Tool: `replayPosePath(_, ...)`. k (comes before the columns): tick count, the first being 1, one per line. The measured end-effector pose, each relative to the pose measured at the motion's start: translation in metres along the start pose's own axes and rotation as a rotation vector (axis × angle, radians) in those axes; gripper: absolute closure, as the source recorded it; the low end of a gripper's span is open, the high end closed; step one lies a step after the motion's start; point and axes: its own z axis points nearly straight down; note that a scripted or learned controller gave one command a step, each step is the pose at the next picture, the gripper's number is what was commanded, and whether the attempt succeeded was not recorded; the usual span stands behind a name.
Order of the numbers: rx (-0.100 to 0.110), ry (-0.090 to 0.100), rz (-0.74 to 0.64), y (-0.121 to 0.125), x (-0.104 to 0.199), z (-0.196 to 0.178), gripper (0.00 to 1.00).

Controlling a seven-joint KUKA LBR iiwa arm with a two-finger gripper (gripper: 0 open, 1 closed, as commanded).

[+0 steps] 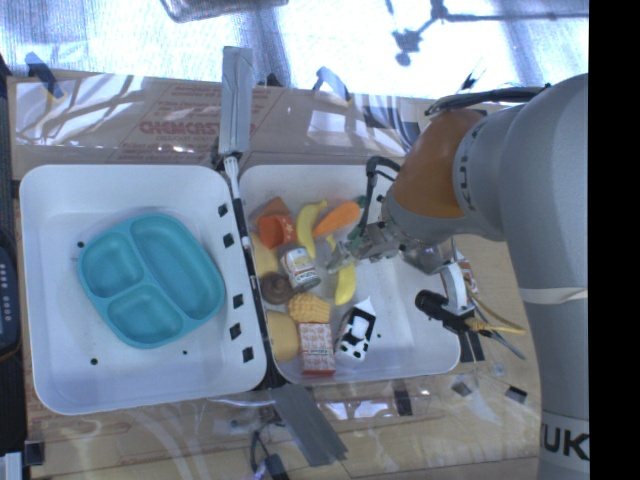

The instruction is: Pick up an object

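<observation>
The right bin (420,353) holds several toy foods: an orange carrot (338,216), a yellow banana (307,226), a red-orange pepper (275,230), a small can (298,268), a corn cob (310,308), a red box (316,349) and a black-and-white carton (355,333). My gripper (345,252) hangs low over the middle of this bin, just below the carrot and right of the can, above a yellow piece (345,286). Nothing shows as lifted with it.
The left bin (60,368) carries a blue divided plate (150,278). A dark brown round piece (273,288) and a pale yellow item (283,340) lie by the divider wall. The grey arm (500,168) covers the right bin's far right side.
</observation>
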Motion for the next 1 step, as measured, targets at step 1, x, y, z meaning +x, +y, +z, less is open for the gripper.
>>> replayPosePath(1,-0.005,0.0,-0.002,-0.0132,0.046,-0.0905,1.0)
